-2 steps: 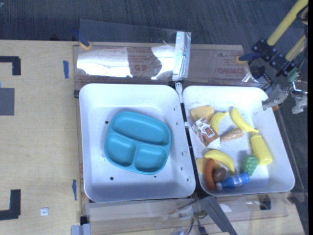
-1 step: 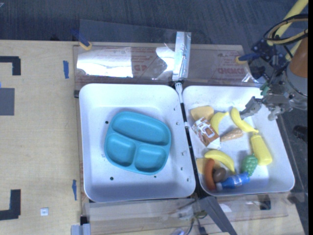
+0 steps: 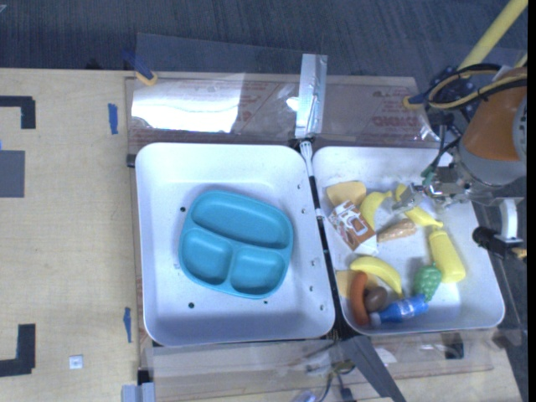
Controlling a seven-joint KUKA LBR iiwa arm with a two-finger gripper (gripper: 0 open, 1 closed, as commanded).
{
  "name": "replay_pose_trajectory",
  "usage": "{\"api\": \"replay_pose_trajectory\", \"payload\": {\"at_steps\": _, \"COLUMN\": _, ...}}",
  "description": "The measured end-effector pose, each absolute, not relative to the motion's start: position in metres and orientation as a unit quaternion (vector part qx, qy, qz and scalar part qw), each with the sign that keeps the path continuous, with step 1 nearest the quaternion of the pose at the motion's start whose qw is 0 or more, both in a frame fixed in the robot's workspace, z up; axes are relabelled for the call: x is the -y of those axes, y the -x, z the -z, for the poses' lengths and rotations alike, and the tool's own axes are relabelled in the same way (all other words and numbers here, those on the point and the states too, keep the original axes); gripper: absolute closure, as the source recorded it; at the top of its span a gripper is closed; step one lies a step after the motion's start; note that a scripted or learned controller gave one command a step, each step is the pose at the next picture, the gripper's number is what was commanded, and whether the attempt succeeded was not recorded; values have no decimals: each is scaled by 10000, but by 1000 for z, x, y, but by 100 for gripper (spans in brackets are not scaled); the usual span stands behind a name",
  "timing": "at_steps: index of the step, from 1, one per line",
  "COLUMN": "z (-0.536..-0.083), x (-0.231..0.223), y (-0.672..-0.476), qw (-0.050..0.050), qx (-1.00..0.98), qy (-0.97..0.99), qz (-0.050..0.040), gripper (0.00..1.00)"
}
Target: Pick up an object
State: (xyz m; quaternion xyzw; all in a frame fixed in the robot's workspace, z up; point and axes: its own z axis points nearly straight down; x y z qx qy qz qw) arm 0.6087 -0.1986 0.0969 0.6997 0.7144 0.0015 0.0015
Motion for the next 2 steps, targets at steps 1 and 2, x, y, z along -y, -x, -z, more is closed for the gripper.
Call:
{"api": "replay_pose_trajectory", "payload": {"at_steps": 1, "z": -106, "x": 198, "y": -609, "qw": 17, "qx": -7144, "qy": -6997, "qz": -16, "gripper": 100}}
{"api": "replay_pose_trajectory", "payload": {"at_steps": 2, "z": -200, "x": 131, "y": -656, "qw": 33, "qx": -7073, "qy": -7069, "qz": -35, "gripper": 100}}
